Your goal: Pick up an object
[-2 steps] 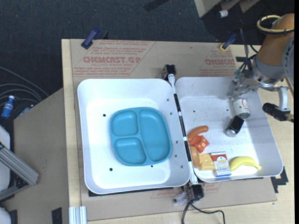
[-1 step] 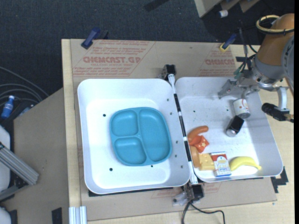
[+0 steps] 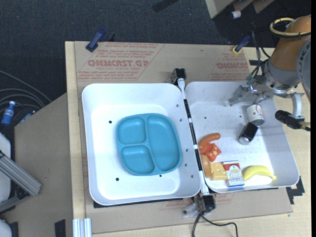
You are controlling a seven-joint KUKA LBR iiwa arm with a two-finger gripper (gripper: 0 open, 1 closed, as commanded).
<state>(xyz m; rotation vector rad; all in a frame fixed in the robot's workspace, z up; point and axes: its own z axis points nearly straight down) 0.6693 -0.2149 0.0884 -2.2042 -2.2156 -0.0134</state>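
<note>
i'm in the approach step: gripper [image 3: 254, 113] hangs over the right bin [image 3: 281, 147], fingers' state i cannot tell. next, i'd descend onto the black cylinder [image 3: 248, 133].

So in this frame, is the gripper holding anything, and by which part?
Nothing can be seen between its fingers. The gripper hangs over the back of the right bin, above and apart from the small white cylinder and the black cylinder.

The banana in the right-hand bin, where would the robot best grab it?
Probably across the middle of the banana, coming straight down. It lies flat on the right bin floor, curved and narrow there, with the small carton close on its left, so fingers should straddle its short width, not its ends.
</note>
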